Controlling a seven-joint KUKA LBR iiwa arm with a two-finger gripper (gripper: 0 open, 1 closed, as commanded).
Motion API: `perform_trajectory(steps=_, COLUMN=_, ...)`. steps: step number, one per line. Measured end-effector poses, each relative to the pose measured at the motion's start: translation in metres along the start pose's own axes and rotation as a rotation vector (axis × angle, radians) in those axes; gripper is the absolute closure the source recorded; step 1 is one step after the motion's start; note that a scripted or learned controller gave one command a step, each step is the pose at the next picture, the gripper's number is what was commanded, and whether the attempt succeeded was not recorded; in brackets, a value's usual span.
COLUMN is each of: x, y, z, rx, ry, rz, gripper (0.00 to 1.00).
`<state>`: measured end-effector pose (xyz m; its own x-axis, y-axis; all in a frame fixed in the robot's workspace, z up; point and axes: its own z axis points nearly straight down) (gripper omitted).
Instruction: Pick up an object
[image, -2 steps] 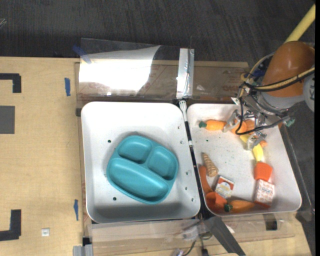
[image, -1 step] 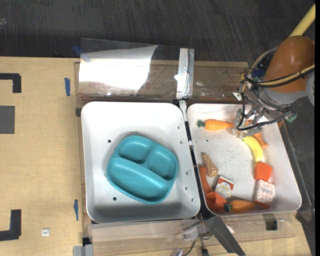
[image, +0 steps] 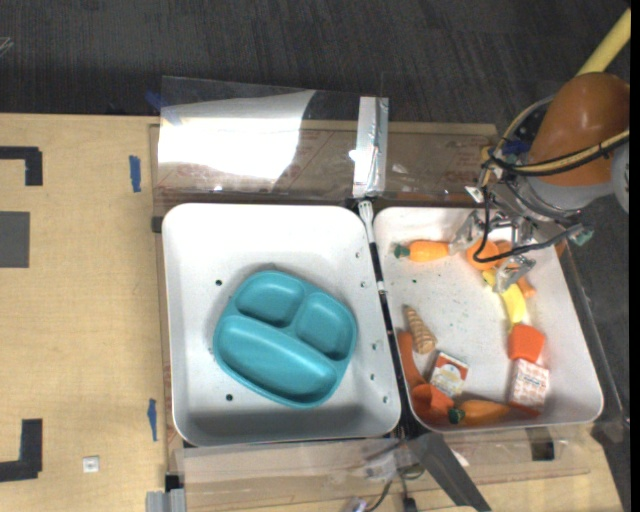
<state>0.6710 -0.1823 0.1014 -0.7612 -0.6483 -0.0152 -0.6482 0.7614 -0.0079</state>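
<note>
My gripper hangs low over the far part of the right bin, under the orange-banded wrist. It sits among cables just above a small orange piece and the top end of a yellow banana-like toy. Just left of the gripper lies a small carrot. Whether anything is gripped is hidden by the wrist and cables.
The right bin also holds an ice-cream cone toy, an orange block, two small cartons and a long carrot by the near wall. A teal divided plate lies in the left bin.
</note>
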Motion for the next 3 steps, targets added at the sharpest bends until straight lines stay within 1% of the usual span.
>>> perform_trajectory(steps=1, x=0.047, y=0.035, z=0.012, rx=-0.002, ry=0.008, rz=0.081, gripper=0.00)
perform_trajectory(steps=3, x=0.012, y=0.050, z=0.013, rx=0.000, ry=0.005, rz=0.071, gripper=0.00)
